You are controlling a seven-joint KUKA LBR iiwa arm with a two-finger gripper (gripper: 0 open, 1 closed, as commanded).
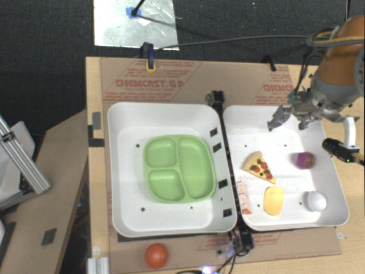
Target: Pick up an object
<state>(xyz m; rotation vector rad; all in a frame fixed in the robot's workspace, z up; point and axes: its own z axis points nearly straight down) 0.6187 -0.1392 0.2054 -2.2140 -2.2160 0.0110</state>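
Bench (171, 79): a brown cardboard-covered top printed with red lettering, bearing two shallow white bins side by side.
Left bin (122, 147): white, holding only the green tray.
Right bin (331, 207): white, touching the left bin along a dark seam; it holds the pizza slice, the yellow piece, the purple piece and the white egg.
Arm (342, 56): grey with an orange band, reaching in from the right over the far corner of the right bin.
Green tray (178, 168): a plate with three compartments, lying flat in the middle of the left bin.
Gripper (291, 117): above the far part of the right bin floor, well apart from every item; its two fingers stand spread, with nothing between them.
Pizza slice (259, 167): a toy wedge with red dots, near the middle of the right bin.
Yellow piece (274, 201): an oblong, just in front of the pizza slice.
White egg (314, 200): near the right bin's front right corner.
Purple piece (304, 160): small and round, by the right wall, behind the egg.
Orange ball (156, 255): on the bench in front of the left bin, outside it.
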